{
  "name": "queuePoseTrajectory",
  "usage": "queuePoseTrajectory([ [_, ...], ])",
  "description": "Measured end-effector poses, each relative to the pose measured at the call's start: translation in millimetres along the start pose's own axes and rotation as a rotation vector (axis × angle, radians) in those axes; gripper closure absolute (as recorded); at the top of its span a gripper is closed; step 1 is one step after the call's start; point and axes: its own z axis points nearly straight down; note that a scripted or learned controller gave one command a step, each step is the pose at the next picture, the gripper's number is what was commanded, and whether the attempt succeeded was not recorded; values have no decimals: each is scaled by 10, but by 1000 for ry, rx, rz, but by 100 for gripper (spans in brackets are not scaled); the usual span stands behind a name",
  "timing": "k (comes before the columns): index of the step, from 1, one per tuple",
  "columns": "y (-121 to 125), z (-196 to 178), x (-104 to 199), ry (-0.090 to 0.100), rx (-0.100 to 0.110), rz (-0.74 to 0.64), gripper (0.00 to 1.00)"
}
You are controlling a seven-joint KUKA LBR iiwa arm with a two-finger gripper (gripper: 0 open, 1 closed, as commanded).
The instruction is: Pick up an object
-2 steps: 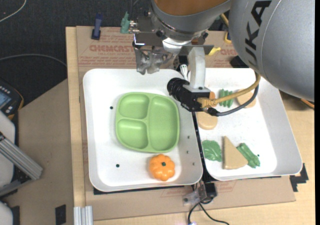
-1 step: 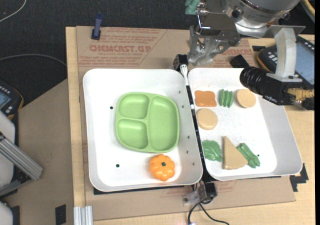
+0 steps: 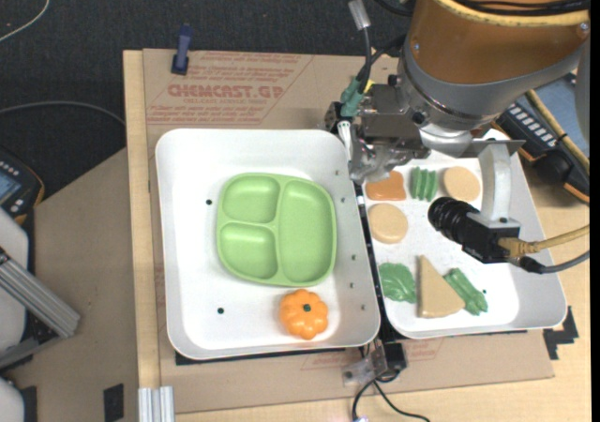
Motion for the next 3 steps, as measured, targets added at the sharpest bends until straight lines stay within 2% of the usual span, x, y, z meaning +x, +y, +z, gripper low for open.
queuePoseTrajectory([
  [1,416,1470,81,-1,4,-3,100],
  [2,6,1334,-537,3,-6,2,100],
  [3,26,28,-850,6,-28,-3,100],
])
